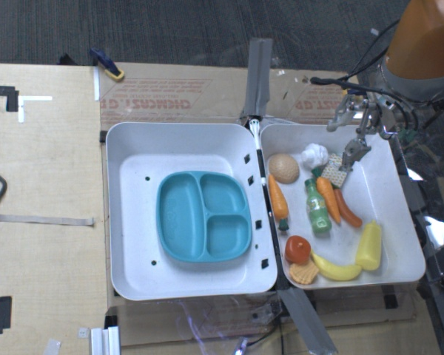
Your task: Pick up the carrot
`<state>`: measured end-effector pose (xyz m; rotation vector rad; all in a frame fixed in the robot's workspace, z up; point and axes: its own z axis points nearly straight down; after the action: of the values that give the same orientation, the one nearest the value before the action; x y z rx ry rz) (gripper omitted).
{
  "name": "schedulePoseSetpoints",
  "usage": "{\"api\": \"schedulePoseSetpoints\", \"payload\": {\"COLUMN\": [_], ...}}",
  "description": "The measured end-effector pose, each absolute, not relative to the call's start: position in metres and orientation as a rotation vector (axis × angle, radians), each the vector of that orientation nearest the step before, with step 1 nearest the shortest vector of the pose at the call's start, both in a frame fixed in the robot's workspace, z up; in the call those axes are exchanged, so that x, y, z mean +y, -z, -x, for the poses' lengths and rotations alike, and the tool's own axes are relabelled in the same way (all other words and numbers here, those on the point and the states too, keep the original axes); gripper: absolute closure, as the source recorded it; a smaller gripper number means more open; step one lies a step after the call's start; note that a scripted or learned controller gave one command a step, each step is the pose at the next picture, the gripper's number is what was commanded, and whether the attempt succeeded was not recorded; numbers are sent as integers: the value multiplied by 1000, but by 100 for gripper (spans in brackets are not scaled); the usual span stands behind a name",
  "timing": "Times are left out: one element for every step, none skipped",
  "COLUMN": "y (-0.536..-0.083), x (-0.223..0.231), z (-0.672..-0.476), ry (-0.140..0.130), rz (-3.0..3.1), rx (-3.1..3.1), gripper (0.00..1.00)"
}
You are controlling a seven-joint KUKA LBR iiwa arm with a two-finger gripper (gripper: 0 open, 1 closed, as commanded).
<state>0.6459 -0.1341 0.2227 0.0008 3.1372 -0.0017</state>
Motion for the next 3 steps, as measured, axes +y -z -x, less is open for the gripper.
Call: {"api": "schedulePoseSetpoints", "payload": {"y": [-94, -93, -104], "x": [-102, -123, -122], "z": [-619, -593, -595], "ry": [1, 1, 2], "rz": [-80, -362, -356], "rx": [3135, 3116, 3111], "gripper": [0, 0, 100]}}
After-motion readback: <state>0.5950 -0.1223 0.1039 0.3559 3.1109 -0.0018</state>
